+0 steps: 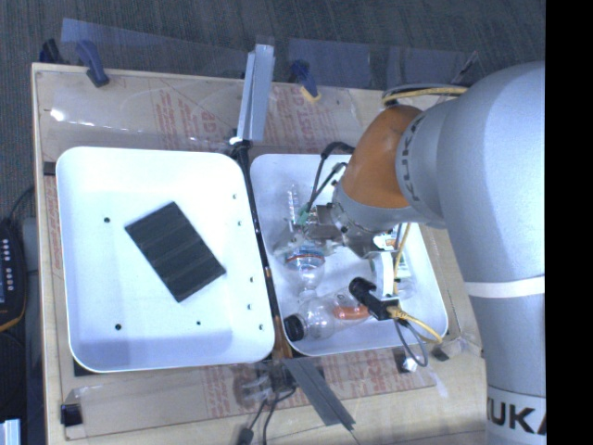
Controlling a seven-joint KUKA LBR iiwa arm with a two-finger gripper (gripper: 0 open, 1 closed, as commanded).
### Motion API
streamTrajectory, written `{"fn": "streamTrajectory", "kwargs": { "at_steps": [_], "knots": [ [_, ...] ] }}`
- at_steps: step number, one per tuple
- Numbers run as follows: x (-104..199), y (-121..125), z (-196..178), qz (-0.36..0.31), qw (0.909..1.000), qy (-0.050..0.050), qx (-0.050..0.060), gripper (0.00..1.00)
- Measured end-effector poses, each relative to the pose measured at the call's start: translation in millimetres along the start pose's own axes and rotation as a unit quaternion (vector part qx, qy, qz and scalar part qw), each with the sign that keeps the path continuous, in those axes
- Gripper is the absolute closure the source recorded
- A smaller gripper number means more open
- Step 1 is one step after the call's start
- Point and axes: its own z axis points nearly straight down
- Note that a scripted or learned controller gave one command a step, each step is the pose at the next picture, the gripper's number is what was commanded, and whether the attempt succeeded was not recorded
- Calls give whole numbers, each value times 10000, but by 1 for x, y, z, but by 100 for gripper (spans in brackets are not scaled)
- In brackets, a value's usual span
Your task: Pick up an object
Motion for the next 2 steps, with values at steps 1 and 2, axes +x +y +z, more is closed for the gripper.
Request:
{"fn": "streamTrajectory", "kwargs": {
  "at_steps": [1,2],
  "knots": [
    [0,0,-10,-20,10000,-4,3,100],
    [3,22,-1,402,9992,7,28,100]
  ]
}}
